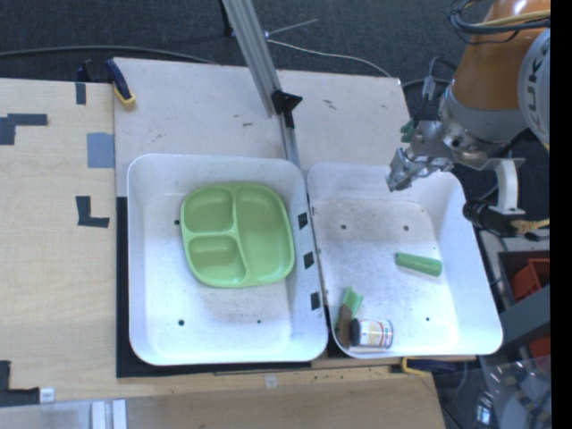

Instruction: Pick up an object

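Here we hang our gripper point(401, 173) above the far rim of the right bin point(465, 231), its state unclear and nothing visibly held, since the green block point(418, 264) and small jar point(370, 333) lie below, nearer us.

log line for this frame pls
arm: over right bin's far edge | gripper: holds nothing visible | green block, small jar: right bin | green plate: left bin

The left shallow white plastic bin point(152, 266), dark-speckled, carries a lime-green divided plastic plate point(238, 235). The right speckled white bin point(465, 266) carries a green cylindrical stick point(418, 264), a small green block point(350, 301) and a white-labelled jar point(369, 333) with red print.
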Motion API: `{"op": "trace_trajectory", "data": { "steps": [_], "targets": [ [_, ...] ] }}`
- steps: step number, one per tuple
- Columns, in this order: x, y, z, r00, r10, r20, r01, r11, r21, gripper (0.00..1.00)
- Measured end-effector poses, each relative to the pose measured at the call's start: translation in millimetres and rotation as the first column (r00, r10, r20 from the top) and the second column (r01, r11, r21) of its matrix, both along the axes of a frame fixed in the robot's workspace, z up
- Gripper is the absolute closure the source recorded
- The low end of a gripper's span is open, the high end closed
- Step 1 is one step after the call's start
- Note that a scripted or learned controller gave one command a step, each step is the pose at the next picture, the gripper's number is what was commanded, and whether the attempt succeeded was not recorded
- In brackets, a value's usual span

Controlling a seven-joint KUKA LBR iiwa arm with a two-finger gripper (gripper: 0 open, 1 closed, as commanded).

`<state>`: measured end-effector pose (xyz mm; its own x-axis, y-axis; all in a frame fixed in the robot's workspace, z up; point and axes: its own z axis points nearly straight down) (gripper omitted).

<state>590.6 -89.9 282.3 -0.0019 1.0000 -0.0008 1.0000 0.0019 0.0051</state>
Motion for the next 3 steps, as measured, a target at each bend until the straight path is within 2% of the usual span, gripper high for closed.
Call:
{"op": "trace_trajectory", "data": {
  "steps": [1, 3],
  "targets": [
    [1, 49, 0, 1.000, 0.004, -0.005, -0.004, 1.000, 0.002, 1.00],
    [-13, 170, -31, 1.000, 0.006, -0.009, -0.006, 1.000, 0.002, 1.00]
  ]
}}
